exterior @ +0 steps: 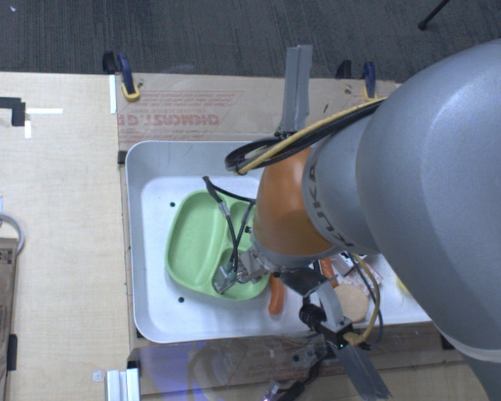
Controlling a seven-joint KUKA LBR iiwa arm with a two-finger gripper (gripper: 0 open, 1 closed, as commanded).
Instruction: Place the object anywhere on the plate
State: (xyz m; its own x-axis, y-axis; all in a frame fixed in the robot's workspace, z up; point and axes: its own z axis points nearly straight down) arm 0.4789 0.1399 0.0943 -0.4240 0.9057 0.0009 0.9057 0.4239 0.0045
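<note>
A light green plate (197, 239) lies in the left half of a shallow white bin (150, 249). My gripper (228, 277) hangs low over the plate's lower right rim, below the orange wrist band (285, 211). A small orange, sausage-shaped object (275, 297) lies on the bin floor just right of the plate's edge, close beside the gripper. The grey arm hides the right part of the plate and most of the bin beyond it.
A tan rounded item (351, 302) and a red piece (326, 267) lie in the bin's right part, half hidden under the arm. Black and yellow cables (259, 150) loop over the bin's back. A cardboard sheet (192, 111) lies behind the bin, and the wooden bench (58, 224) stretches left.
</note>
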